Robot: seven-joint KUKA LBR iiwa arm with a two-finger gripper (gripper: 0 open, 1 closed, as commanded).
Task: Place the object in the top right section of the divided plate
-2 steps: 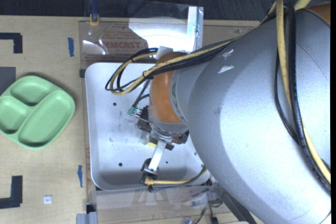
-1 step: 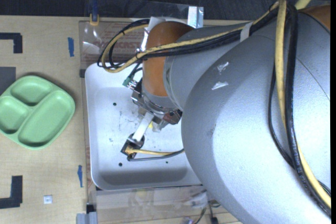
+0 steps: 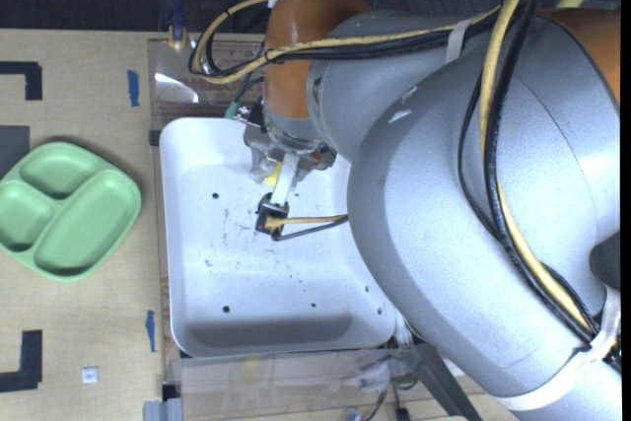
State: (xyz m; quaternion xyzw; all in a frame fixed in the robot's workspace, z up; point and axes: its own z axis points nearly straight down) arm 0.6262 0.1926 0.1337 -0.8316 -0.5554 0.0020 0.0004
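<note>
Green divided plate (image 3: 67,209) is sitting on the wooden bench (image 3: 89,84), left of the white bin (image 3: 246,296) and apart from it. The gripper (image 3: 288,156) is hanging over the bin's upper middle; whether it is clamping anything cannot be told. The grey arm (image 3: 473,182) is covering the bin's right side.

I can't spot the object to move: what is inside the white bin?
The white bin shows dark specks and scuffs on its visible floor, with the gripper low over it. The grey arm covers the bin's right part, so anything there is hidden.
</note>
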